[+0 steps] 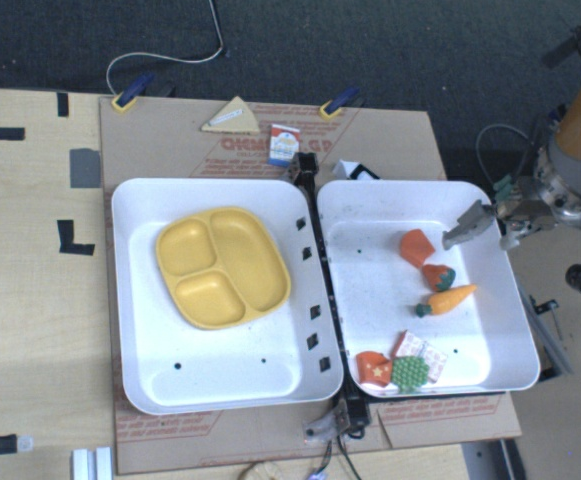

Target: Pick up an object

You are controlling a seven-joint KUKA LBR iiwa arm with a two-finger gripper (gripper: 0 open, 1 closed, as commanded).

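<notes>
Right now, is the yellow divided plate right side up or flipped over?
Right side up: the yellow plate shows its three hollow compartments, lying flat in the left bin.

Grey arm [560, 193], orange band (upper edge), metallic gripper [467, 228]

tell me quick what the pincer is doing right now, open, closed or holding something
Pincer: over the right bin's far right edge, nothing seen between its fingers; open or closed cannot be told.
</notes>
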